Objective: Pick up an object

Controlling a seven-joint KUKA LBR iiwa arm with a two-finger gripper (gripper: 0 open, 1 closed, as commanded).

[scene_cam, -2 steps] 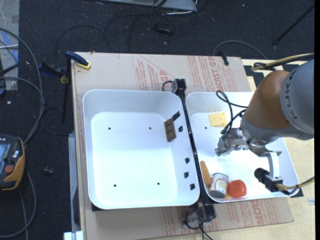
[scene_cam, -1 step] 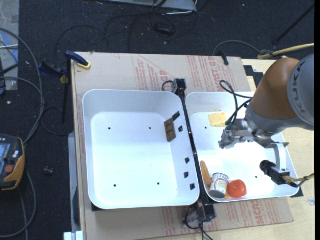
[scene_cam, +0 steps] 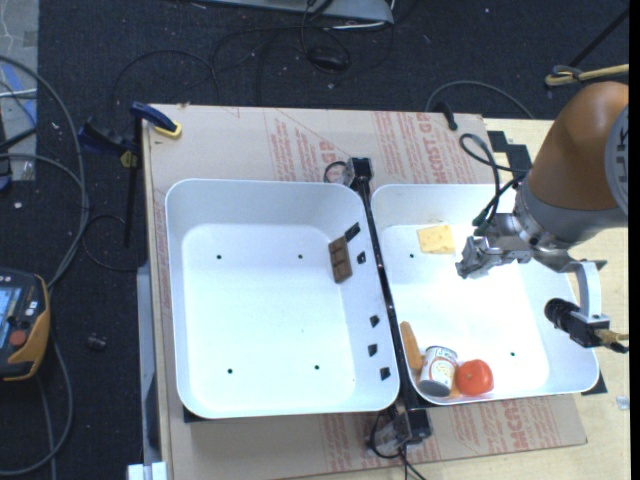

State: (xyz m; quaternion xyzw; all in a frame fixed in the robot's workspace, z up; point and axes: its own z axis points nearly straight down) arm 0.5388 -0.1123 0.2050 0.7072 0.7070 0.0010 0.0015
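Two bins sit side by side on a board (scene_cam: 250, 133) in the middle of the frame, the left bin (scene_cam: 190, 208) touching the right bin (scene_cam: 560, 368) along a shared divider. In the left bin a bar (scene_cam: 341, 260) leans against the right wall, upper right of that bin; in the right bin a flat slice (scene_cam: 435, 238) lies toward the upper left, with the gripper (scene_cam: 472, 264) just to its lower right. A stick (scene_cam: 411, 343), a can (scene_cam: 437, 369) and a ball (scene_cam: 474, 376) crowd together in that bin's lower left corner, stick leftmost and ball rightmost.
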